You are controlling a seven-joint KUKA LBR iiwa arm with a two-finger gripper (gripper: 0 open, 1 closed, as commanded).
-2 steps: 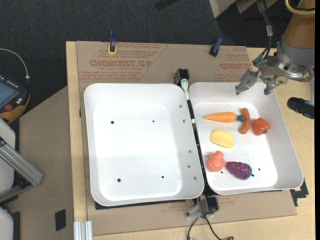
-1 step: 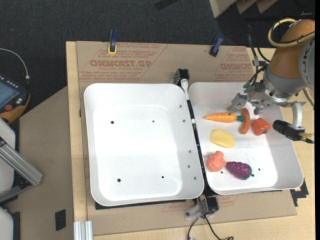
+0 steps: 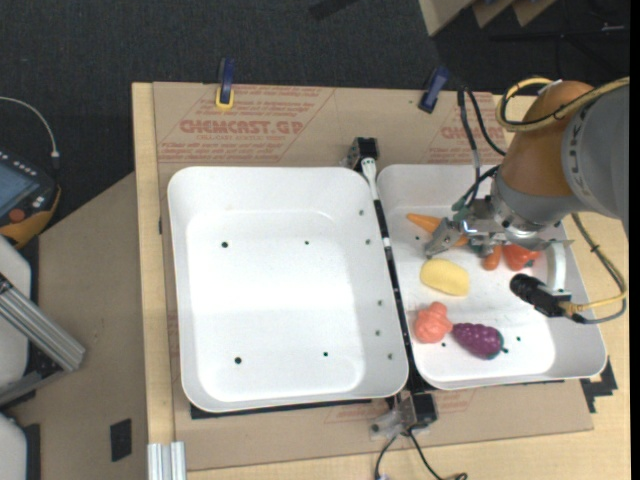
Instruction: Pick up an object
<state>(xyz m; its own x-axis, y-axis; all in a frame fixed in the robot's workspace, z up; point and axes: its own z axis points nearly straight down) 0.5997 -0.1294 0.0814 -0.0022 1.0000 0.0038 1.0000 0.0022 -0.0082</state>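
Gripper (image 3: 478, 230) sits low in the right bin (image 3: 570, 353), near its far edge, over the orange carrot-shaped toy (image 3: 424, 222). Can't tell if it's released or clenched: the wrist hides that.

Candidate picks, all in the right bin:
- carrot: tapered, smooth plastic, probably light and stiff; likely slips toward the tip, so grip the thick end.
- yellow lemon-like toy (image 3: 445, 276), mid-bin: rounded, glossy, may roll.
- pink toy (image 3: 431, 323) and purple grape bunch (image 3: 478, 339), near edge: lumpy, better purchase.
- red-orange piece (image 3: 512, 257) under the wrist: shape unclear.

Left bin (image 3: 190, 268): smooth white plastic.
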